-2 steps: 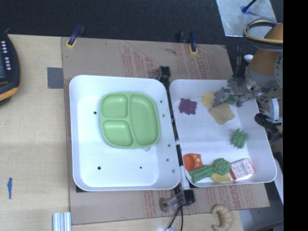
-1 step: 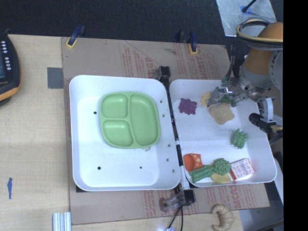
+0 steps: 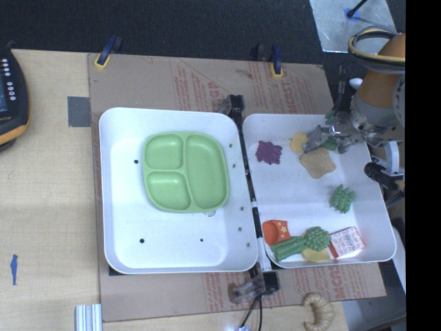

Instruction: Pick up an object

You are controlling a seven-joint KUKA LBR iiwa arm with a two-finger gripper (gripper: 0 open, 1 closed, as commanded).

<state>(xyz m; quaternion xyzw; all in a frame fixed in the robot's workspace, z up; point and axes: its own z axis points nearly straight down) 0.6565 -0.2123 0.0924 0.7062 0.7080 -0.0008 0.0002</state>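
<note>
Hovering in the right bin [image 3: 372, 250] — gripper [image 3: 329, 138] above a tan bread-like slice [image 3: 318, 163]; jaws' spread impossible to tell. Likely light, stiff — gripping across its edges looking best.

The grey robot arm with the orange band [image 3: 383, 81] comes in from the right side and reaches down toward the far part of the right bin. At its end, the metal two-finger gripper [image 3: 324, 141] is low and points to the left. From here its small dark parts are too blurred to read clearly.
</note>
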